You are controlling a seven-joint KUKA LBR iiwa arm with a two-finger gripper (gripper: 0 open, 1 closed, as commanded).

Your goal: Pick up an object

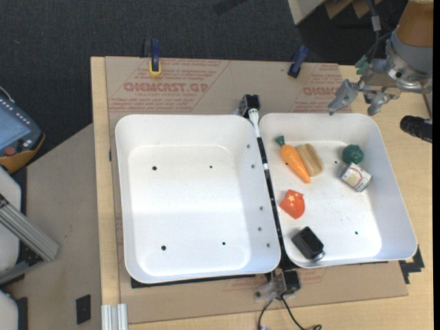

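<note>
My gripper [358, 102] hangs at the far right, above the back rim of the right bin [385, 212], its two fingers spread open with nothing between them. In that bin lie an orange carrot [295, 161], a tan bread-like block [310, 159] touching it, a dark green round object [353, 154], a small white can [355, 177] with a red label, a red strawberry-like piece [293, 204] and a black block [308, 243] near the front. All of them sit below and in front of the gripper.
The left bin [137, 205] stands beside the right one, joined along a black strip [265, 177]. Blue clamps [153, 52] [298, 60] hold the brown board at the back. Cables run at the front edge [278, 294].
</note>
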